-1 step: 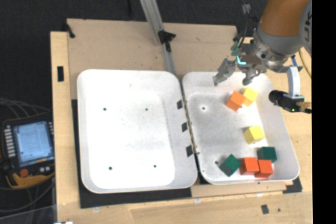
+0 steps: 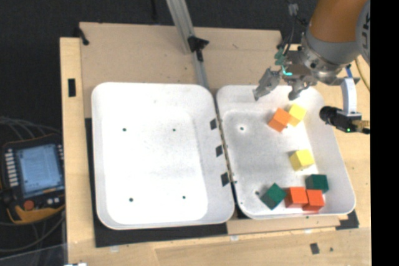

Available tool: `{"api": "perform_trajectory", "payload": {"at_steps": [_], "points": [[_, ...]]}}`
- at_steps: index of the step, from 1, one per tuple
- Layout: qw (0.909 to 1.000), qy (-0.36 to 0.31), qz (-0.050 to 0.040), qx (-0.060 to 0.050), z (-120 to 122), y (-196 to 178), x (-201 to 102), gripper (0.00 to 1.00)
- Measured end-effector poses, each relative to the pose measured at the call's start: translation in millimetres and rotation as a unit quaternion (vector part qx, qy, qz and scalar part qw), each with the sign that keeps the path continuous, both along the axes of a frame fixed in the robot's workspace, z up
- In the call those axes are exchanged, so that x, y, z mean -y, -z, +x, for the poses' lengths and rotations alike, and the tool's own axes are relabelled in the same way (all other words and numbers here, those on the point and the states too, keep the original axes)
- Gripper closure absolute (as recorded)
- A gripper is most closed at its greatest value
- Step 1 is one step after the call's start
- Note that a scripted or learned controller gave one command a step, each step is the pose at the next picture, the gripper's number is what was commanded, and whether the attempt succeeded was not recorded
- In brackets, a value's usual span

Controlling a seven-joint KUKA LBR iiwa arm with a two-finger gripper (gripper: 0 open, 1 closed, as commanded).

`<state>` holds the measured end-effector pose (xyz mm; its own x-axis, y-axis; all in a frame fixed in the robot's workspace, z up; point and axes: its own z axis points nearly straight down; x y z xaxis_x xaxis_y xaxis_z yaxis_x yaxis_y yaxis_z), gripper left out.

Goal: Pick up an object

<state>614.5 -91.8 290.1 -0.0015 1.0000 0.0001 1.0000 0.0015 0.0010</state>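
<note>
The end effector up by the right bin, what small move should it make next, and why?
Probably a short drop toward the near side: the end effector hangs open above the right bin's far rim with nothing between its fingers, and the orange block touching a yellow block lies just below it.

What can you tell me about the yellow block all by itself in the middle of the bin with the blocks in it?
The lone yellow block is a small cube, matte and solid-looking, perhaps painted wood or foam. It sits flat on the floor of the right white bin, turned slightly askew to the bin's edges. Nothing touches it: the orange and green blocks lie nearer the front edge, and another yellow and orange pair lies farther back.
</note>
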Motion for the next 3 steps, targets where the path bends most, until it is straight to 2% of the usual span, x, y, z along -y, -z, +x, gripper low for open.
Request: {"api": "perform_trajectory", "payload": {"at_steps": [2,3], "points": [[1.0,0.002,-0.0008,-0.003,-9.4,106.7,-2.9,0.0],[1.0,0.002,-0.001,-0.003,-8.1,162.0,8.6,0.0]]}}
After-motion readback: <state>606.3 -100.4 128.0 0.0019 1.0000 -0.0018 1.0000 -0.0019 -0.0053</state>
